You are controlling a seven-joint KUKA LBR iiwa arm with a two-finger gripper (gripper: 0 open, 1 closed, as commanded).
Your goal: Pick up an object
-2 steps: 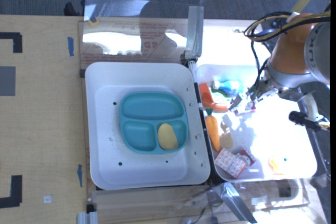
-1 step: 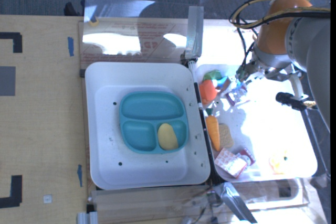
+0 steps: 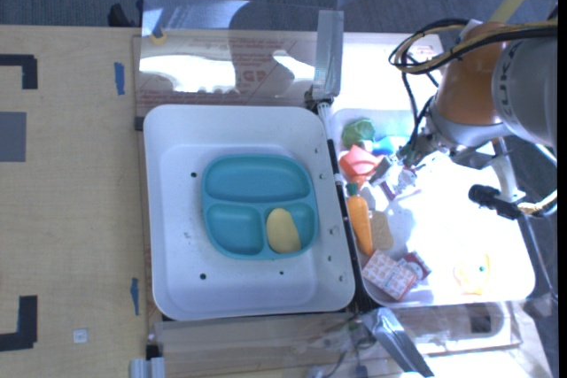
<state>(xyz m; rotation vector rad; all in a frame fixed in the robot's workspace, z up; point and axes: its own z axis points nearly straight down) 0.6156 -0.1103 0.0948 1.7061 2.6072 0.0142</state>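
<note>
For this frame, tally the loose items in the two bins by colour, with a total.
Left bin:
Teal divided tray: 1
Yellow item in the tray: 1
Right bin:
Orange carrot: 1
Green item: 1
Pink item: 1
Red-and-white packet: 1
Yellow item: 1
Total: 7; washed-out areas may hide more.

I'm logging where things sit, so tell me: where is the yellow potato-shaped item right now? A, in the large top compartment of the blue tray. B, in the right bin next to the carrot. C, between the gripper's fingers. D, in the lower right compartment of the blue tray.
D: the yellow item lies in the lower right compartment of the blue tray, which sits in the left bin.
</note>
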